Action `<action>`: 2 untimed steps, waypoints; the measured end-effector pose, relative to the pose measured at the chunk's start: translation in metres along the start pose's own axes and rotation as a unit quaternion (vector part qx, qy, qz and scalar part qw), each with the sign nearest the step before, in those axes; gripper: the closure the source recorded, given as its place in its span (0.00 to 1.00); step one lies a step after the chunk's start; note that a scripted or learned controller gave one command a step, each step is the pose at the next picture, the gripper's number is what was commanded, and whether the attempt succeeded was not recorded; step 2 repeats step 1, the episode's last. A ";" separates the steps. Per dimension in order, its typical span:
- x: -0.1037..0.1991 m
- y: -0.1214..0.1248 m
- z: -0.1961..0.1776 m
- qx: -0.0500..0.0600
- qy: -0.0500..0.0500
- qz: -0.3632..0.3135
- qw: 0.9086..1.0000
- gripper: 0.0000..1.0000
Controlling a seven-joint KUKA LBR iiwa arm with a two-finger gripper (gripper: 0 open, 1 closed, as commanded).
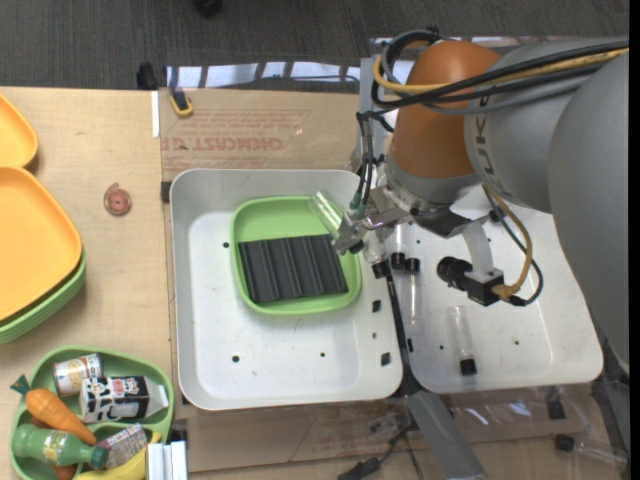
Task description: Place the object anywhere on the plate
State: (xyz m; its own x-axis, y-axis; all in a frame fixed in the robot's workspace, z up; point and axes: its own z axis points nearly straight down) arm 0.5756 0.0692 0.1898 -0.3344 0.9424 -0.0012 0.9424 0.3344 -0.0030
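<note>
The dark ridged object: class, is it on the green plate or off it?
On it. The dark ridged object lies flat inside the green plate, within its rim, in the left bin.

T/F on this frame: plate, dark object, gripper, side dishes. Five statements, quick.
1. The green plate sits in the left bin. True.
2. A dark ribbed slab lies on the plate. True.
3. The gripper hangs over the right bin's far corner. False: it is at the plate's right edge, next to the slab.
4. Orange plates are stacked inside the left bin. False: they sit on the wooden bench, left of the bins.
5. A green bowl of toy food stands at lower left. True.
</note>
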 end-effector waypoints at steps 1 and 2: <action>0.000 0.000 0.000 0.000 0.000 0.000 1.000 0.00; 0.000 0.000 0.000 0.000 0.000 0.000 1.000 0.00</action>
